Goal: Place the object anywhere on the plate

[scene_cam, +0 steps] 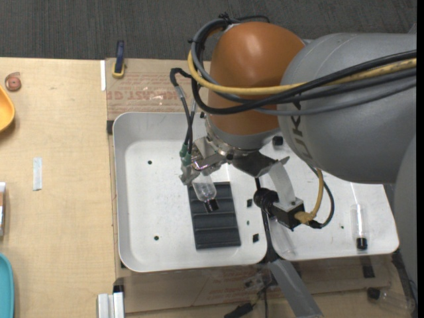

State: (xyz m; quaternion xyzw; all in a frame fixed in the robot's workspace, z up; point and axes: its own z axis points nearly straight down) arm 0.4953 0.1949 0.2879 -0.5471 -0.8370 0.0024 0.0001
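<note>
A black ridged plate (216,225) lies in the left white bin (142,197), toward its right side. A small clear tube with a black cap (206,193) lies tilted over the plate's upper end. My gripper (197,169) hangs just above and to the left of the tube's top, under the orange wrist band (248,65). The arm's bulk hides the top of the plate and the place where gripper and tube meet, so I cannot tell whether the tube is held or resting on the plate.
A second clear tube with a black end (358,225) lies in the right bin (371,247). Cables and a black bracket (268,199) hang over the wall between the bins. The wooden bench (59,177) to the left bears small items at its edges.
</note>
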